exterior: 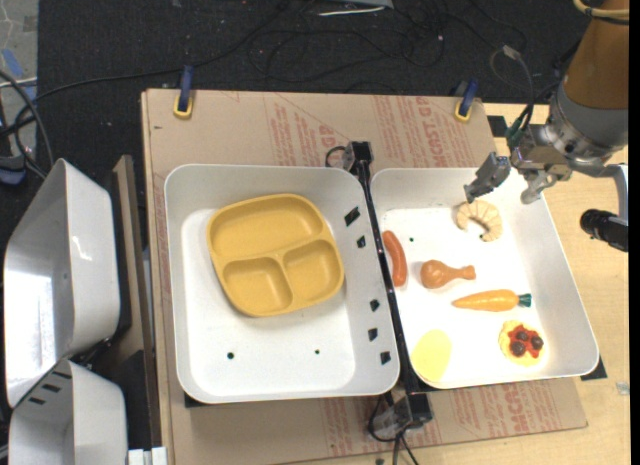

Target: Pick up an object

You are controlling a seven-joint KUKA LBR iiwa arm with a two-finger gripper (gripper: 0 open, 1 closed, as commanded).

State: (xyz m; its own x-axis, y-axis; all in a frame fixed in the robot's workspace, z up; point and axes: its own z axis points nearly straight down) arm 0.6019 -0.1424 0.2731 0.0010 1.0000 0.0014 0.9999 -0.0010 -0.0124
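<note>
camera view: red print on the counter (420, 133) reads upside down, illegible. pale tan croissant (479, 218), curved and ridged, lies in the right bin (570, 283) near its far wall. hand (512, 185) hovers just above it, fingers spread, holding nothing.

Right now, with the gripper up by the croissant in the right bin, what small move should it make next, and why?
Probably a short descent straight down. The gripper is open, its fingers spread just above and behind the croissant, which lies apart from the sausage and the chicken drumstick. Lowering would likely bring the fingers around it before closing.
</note>
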